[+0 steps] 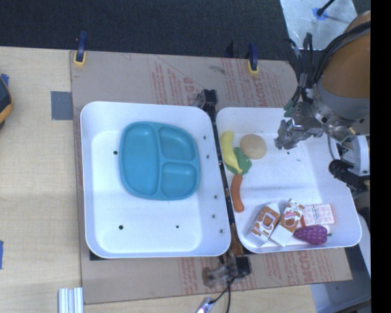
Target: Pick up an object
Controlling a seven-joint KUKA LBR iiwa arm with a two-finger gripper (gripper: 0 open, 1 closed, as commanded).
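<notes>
Jaws' opening can't be told, hovering over right bin (313, 175) beside potato (253, 146).

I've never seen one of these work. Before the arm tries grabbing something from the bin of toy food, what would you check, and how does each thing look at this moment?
1. End effector is over the right bin, where the objects lie: ok.
2. A target is close: the beige round piece lies just beside it: ok.
3. Target stands free: the beige piece touches the yellow banana, so crowded: not ok.
4. End effector is free of any load: cannot tell.
5. Other options are available: orange carrot lies apart from the cartons: ok.
</notes>
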